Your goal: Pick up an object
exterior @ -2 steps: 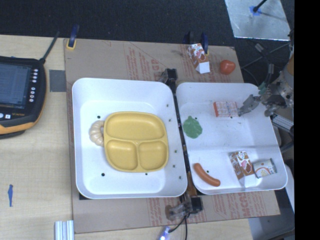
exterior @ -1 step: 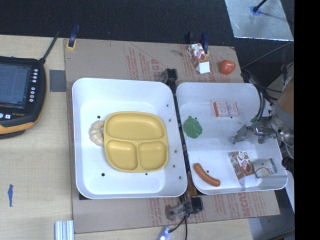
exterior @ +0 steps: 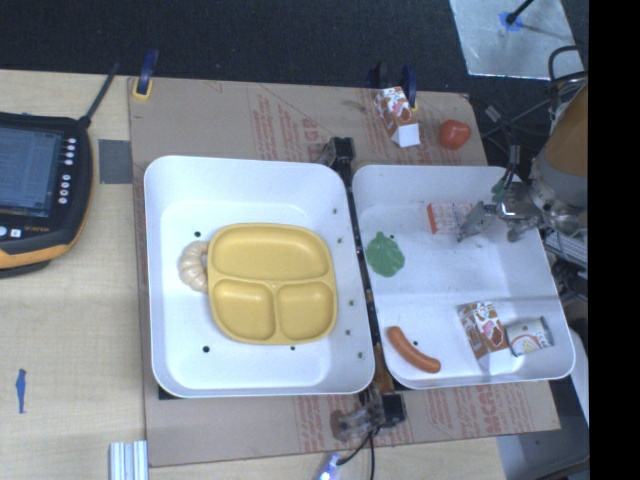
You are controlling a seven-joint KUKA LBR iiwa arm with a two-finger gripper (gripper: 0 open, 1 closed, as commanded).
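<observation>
Sausage [exterior: 413,349] in right bin [exterior: 440,268]; beyond, low-reaching arm's tool [exterior: 487,215] (finger state indiscernible) beside orange packet [exterior: 438,217].

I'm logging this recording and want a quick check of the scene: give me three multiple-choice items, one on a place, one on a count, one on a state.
1. Where does the green object lie?
A. left bin
B. right bin, by its left wall
C. on the cardboard

2. How many compartments has the yellow tray?
A. two
B. three
C. five

3. How does the sausage lie?
A. flat on the floor of the right bin
B. between the fingers
C. on the tray

Key: B, it sits just inside that bin's left wall; B, one long section above two smaller ones; A, it rests apart from the gripper.
</observation>
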